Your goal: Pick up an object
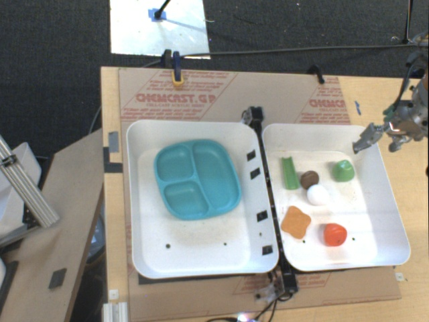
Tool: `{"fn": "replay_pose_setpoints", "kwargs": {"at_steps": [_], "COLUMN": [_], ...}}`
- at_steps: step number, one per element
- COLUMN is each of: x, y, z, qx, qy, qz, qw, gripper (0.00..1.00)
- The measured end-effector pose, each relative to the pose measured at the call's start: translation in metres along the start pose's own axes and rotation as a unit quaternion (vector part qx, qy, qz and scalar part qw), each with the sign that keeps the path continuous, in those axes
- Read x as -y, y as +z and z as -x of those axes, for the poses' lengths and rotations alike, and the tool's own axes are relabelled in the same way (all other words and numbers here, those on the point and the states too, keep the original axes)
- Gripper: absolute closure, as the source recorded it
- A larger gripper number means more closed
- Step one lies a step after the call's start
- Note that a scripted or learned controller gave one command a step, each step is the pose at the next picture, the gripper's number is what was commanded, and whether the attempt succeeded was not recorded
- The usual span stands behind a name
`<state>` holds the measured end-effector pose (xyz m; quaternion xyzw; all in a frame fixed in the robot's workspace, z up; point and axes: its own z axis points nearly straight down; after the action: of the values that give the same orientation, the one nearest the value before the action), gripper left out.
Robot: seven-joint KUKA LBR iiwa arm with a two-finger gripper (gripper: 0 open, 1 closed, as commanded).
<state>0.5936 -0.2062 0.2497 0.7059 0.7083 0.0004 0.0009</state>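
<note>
Gripper: two-finger gripper (379,138) hangs over right white bin's (392,200) upper right rim, fingers spread, gripping nothing
Objects: 5 lie in that bin, round green one (343,171) nearest
Left bin: teal divided plastic tray (198,178)

Divided tray (198,178) in left bin (144,200), six items in right bin (389,206)

Two white bins (201,263) sit on a tan desk (74,200) over a brown sheet (221,89) printed with red lettering, and the left one carries a teal tray (198,178). In the right bin: a green stick (289,172), a brown ball (310,178), a white ball (318,194), a green lump (343,171), an orange piece (295,222) and a red-orange ball (335,234). Behind, the backdrop is black, with a white sheet (157,19) bearing a blue mark.
</note>
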Motion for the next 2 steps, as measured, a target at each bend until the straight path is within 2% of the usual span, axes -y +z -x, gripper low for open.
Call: {"fn": "replay_pose_setpoints", "kwargs": {"at_steps": [1,2], "x": [-0.008,-0.002], "y": [0.057,0.104], "z": [0.000,-0.007], "qx": [0.000,0.000], "qy": [0.000,0.000], "qz": [0.000,0.000], "qw": [1.0000,1.0000], "gripper": [0.00,0.00]}}
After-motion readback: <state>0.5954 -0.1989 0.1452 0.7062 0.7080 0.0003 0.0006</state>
